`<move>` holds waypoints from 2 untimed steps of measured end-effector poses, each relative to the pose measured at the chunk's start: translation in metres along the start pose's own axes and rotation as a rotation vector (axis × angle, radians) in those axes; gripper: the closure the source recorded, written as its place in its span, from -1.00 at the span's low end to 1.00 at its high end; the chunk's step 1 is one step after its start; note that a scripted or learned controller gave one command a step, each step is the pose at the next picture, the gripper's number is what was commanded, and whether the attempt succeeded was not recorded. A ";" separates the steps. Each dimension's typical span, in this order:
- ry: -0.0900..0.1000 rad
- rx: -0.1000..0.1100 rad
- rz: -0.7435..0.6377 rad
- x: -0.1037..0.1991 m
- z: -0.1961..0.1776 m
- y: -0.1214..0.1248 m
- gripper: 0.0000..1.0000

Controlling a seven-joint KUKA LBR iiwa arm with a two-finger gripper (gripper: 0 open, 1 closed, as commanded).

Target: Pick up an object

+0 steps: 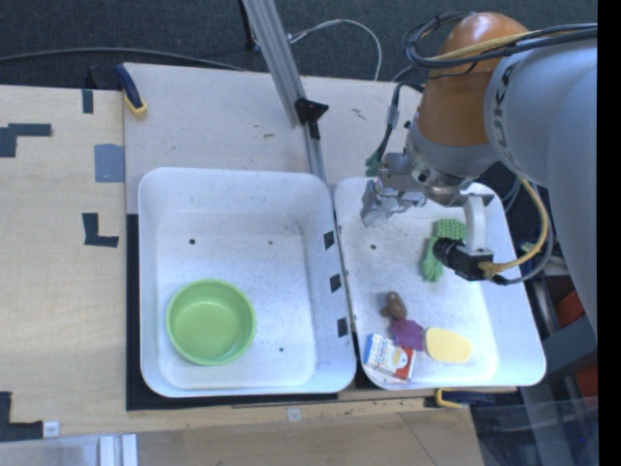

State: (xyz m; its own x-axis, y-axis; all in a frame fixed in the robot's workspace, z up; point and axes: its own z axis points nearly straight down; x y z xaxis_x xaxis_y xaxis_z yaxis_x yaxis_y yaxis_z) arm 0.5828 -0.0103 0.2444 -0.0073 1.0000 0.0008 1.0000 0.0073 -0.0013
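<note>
The arm (524, 95) enters from 3 o'clock and extends over the right bin (514, 357). The left bin (233, 202) contains a green bowl (211, 321) at its 7 o'clock corner. The hand (378, 205) hangs over the right bin's 11 o'clock corner; its state cannot be determined. A green object (439, 248) lies at 3 o'clock. A carton (389, 357), yellow piece (448, 346), purple piece (408, 334) and brown piece (395, 305) cluster at 6 o'clock.

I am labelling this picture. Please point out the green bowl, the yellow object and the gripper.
green bowl (211, 321): camera view, inner bottom.
yellow object (448, 346): camera view, top surface.
gripper (375, 212): camera view, between the fingertips.
</note>
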 end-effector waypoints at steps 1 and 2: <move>0.000 0.000 0.001 0.054 0.014 0.025 1.00; 0.001 -0.002 0.001 0.100 0.005 0.046 1.00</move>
